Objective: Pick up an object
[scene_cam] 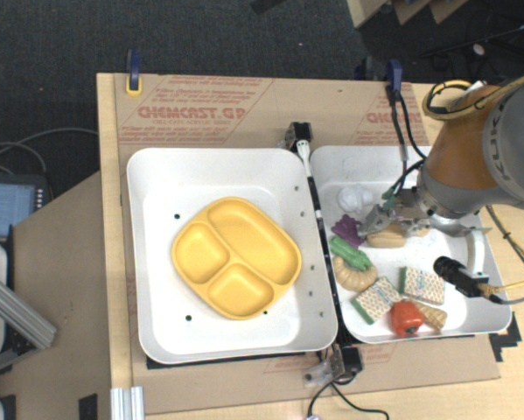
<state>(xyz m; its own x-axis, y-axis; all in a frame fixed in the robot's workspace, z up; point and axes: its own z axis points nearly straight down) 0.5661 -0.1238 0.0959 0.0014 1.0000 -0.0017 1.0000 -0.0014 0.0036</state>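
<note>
The right bin (498, 322) holds several toy foods. A purple piece (346, 229) lies at its left, with a green piece (351, 253) and a tan ring-shaped biscuit (356, 276) below it. Two speckled crackers (377, 298) (422, 284) and a red tomato (407, 318) sit near the front. A clear cup (352, 200) lies toward the back. My gripper (398, 219) hangs low over the middle of this bin, right above a pale tan piece (386, 238) and just right of the purple piece.
The left bin (157, 191) carries a yellow plate (235, 256) with three compartments. A black divider strip (312, 201) runs between the two bins. The arm's orange band (461, 147) and cables cross the right bin's back right corner.
</note>
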